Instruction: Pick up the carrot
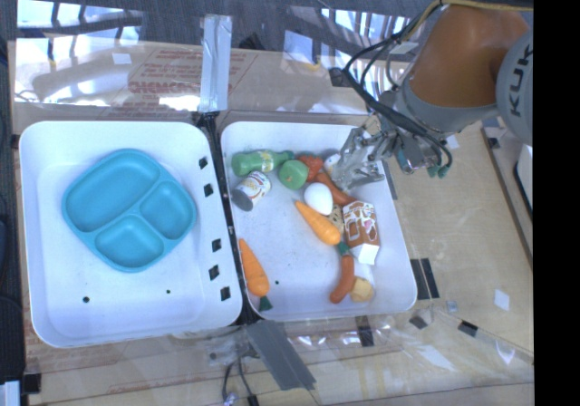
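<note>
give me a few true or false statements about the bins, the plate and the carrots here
1. The blue plate lies in the left bin. True.
2. The gripper hangs over the left bin. False: it is over the upper part of the right bin.
3. A carrot lies by the right bin's left wall. True.
4. The white egg sits on the blue plate. False: it is in the right bin, just above another carrot.
5. The can is in the right bin. True.
</note>
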Robot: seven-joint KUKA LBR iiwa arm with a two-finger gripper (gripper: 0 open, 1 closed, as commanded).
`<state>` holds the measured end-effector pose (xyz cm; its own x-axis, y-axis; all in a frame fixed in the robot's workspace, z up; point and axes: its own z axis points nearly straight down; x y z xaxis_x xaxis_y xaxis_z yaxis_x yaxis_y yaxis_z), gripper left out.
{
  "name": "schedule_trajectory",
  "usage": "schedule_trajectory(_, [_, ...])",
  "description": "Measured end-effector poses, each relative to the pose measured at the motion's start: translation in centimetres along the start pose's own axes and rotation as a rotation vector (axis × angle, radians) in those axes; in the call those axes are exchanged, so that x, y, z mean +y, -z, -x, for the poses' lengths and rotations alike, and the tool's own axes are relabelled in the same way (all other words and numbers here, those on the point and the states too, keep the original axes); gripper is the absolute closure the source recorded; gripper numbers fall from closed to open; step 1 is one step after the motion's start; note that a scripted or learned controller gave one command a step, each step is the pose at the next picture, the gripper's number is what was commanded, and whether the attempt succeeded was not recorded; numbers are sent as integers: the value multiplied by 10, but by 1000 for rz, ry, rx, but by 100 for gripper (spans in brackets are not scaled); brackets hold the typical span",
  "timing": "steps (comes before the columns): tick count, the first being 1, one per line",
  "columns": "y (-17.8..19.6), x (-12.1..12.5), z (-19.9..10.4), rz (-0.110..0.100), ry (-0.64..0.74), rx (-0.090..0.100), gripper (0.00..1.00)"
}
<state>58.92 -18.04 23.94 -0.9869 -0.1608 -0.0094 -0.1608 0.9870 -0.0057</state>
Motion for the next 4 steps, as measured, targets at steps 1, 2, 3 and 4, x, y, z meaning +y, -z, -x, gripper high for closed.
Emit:
schedule_trajectory(1, [-124,50,-58,11,-37,20,100])
schedule_trajectory(2, [13,69,-24,2,-215,-2,100])
schedule_trajectory(3, [191,6,-35,-3,-186,-4,100])
schedule_trajectory(4, [256,-27,-30,2,159,4,100])
